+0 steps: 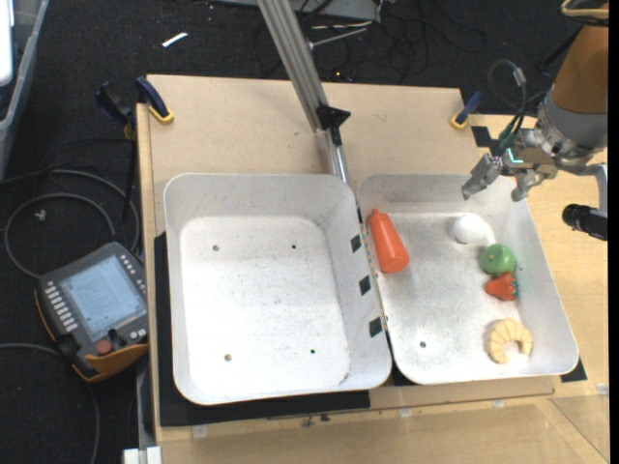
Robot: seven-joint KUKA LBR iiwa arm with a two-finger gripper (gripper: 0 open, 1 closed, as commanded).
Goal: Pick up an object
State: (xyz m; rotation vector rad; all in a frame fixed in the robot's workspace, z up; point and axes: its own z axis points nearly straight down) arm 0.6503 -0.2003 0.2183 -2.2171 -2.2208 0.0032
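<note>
Camera view, looking down at a slant, shows a pale wooden bench (251, 129) bearing two shallow white bins side by side. The gripper (502, 179) hangs over the far right corner of the right bin (426, 303), on the grey arm with its orange band (588, 66) reaching in from the right. Its two fingers are spread apart with open space between them, and nothing is held there. Just below the gripper, near the far wall of that bin, lies a white egg (470, 228). Beside it, towards the near side, sits a green apple-like fruit (498, 258), touching or almost touching a small red strawberry-like piece (501, 287). Nearer still lies a pale, ridged croissant (509, 340). An orange carrot-shaped object (388, 242) rests against the right bin's left wall, well apart from the others. The left bin (193, 201) sits alongside. A handheld control pendant (95, 305) lies on the dark floor to the left of the bench.
</note>
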